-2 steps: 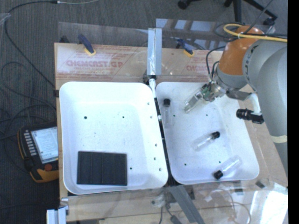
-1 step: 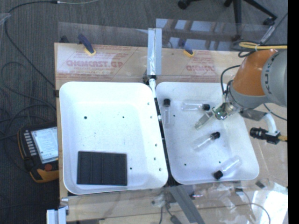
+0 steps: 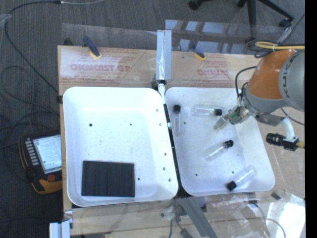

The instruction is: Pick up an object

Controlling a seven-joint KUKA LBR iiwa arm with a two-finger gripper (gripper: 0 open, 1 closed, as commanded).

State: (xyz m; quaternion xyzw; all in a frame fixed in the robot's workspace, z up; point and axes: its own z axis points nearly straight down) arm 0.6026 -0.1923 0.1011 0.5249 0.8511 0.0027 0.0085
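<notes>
Gripper [image 3: 233, 117] low in right bin [image 3: 257, 177], finger spread unreadable; nearest vial [image 3: 207, 111] lies just left, long axis left-right.

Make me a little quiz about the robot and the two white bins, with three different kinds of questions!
1. True or false: the dark flat pad lies in the left bin.
2. How many clear vials with black caps lie in the right bin?
3. Which vial is nearest the gripper? A) vial by the divider B) top vial C) bottom vial

Key: 1 true; 2 four, counting the middle vial; 3 B.
</notes>
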